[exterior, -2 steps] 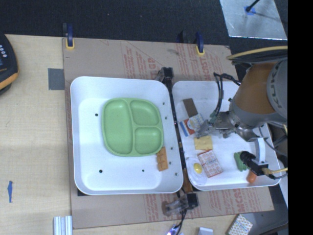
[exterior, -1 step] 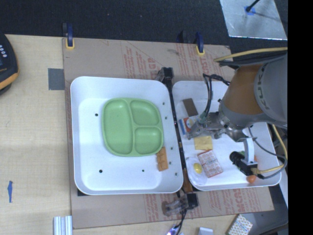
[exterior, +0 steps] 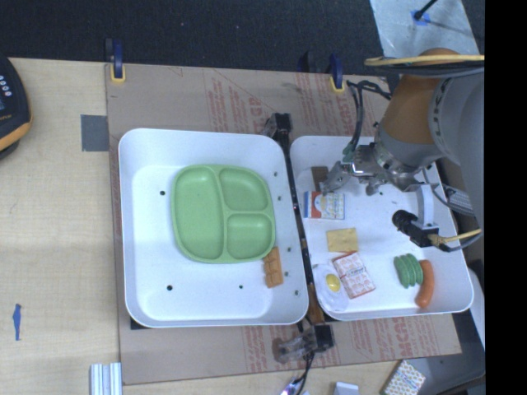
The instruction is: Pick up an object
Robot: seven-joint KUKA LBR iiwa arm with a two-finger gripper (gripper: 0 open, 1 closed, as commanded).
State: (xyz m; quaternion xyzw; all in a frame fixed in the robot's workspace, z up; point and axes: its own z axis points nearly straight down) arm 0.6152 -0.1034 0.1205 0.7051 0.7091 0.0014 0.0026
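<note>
Orange-red and closest to my camera, a sausage-shaped piece (exterior: pixel 425 284) lies in the front right corner of the right bin (exterior: pixel 375 220), touching or just beside a green ribbed piece (exterior: pixel 407 270). Along the same front edge I see a red-and-white packet (exterior: pixel 354 274) with a small yellow thing (exterior: pixel 332 283) at its left side. Across the divide, a brown cracker-like bit (exterior: pixel 272 267) sits in the left bin (exterior: pixel 148 245), just beside the rim of a green divided plate (exterior: pixel 222 212) that takes up that bin's middle. Further back in the right bin lies a flat yellow square (exterior: pixel 342 239), and beyond it a small printed carton (exterior: pixel 325 206) rests flat near the bin's left wall. The gripper (exterior: pixel 354 178) hangs at the far end of that bin, just behind the carton and to its right; whether it touches the carton I cannot make out, and I cannot tell how the jaws stand. The grey arm (exterior: pixel 453 130) reaches in from the right.
</note>
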